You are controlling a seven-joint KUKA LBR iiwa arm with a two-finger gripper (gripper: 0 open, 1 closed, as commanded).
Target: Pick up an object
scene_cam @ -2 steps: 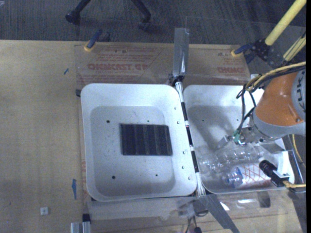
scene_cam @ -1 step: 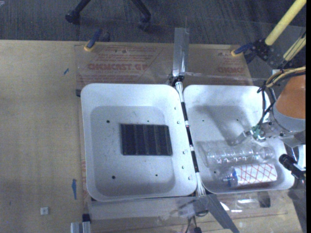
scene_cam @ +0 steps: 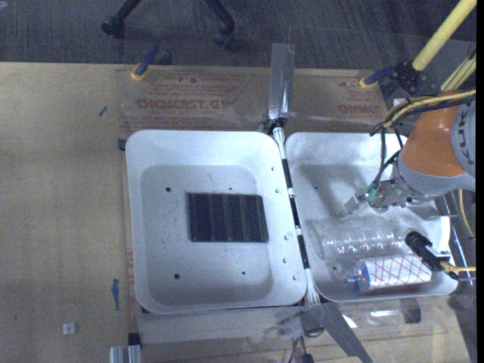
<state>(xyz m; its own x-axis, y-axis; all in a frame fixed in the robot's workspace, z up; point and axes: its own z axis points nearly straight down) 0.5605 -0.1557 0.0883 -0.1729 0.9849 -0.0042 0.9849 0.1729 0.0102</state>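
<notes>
Inside right bin (scene_cam: 318, 153), clear bottle (scene_cam: 363, 242) lies crosswise, long axis left-right.

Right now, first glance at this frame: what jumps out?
The orange band on the grey arm, reaching in from the right over the right bin, catches the eye first. Below it, the pincer hangs just above a clear plastic bottle lying on its side, with a red-and-white checked item beside it near the bin's front edge. In the left bin, a dark ribbed rectangular panel sits in the middle.
</notes>
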